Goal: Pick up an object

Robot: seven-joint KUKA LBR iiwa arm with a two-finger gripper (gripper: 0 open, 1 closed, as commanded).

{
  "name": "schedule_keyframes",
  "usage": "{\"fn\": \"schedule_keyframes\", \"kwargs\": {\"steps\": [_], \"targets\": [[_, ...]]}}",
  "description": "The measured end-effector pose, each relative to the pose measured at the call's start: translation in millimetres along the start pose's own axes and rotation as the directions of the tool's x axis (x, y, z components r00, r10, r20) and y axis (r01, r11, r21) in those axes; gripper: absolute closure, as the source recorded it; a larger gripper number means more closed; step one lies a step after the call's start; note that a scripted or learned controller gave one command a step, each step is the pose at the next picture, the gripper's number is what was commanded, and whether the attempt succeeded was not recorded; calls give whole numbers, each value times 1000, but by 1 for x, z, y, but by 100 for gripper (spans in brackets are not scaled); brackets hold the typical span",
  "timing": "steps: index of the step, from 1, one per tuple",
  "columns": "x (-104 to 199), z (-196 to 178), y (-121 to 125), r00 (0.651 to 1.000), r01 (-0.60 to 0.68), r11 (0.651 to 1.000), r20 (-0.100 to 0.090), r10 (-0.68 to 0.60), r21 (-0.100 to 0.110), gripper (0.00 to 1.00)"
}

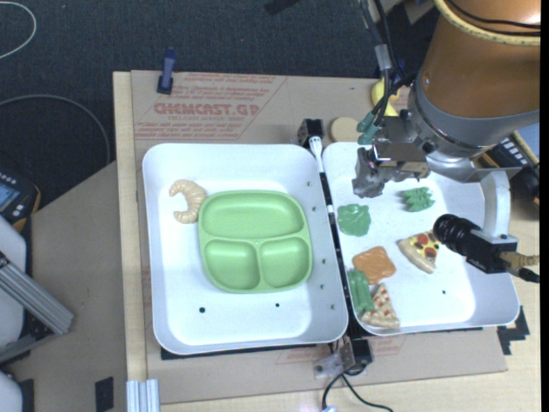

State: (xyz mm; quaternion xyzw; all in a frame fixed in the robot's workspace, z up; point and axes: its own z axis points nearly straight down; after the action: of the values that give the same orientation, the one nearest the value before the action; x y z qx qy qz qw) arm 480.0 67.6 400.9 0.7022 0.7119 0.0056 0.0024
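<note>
Food toys fill both bins, and the nearest candidate for a pick is the question. Going from the left: the left bin [163,230] holds a tan croissant [187,199] against the upper left corner of a green divided plate [255,239], both well apart from the arm. Across the divider, the right bin [489,303] carries a green leafy piece [353,220], an orange slab [374,263] below it, a green bean-like piece [358,292] and a pizza slice [383,307] at the front edge, a second pizza slice [419,251] further right, and a small dark green broccoli-like piece [418,198].

The gripper [372,181] hangs over the rear left part of the right bin, pointing down. I see nothing between its fingers, and whether they stand spread or closed I cannot tell. The green leafy piece lies just in front of it and slightly to the left, the closest thing; the broccoli-like piece sits near on its right. My guess is a short move forward and down would reach the leafy piece.
</note>
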Motion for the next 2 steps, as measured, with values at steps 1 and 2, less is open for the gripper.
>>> {"fn": "schedule_keyframes", "kwargs": {"steps": [1,2], "targets": [[-7,-6,0,1000,-13,1000,4,13,7,100],[-6,-16,1,1000,-12,1000,4,12,4,100]]}}
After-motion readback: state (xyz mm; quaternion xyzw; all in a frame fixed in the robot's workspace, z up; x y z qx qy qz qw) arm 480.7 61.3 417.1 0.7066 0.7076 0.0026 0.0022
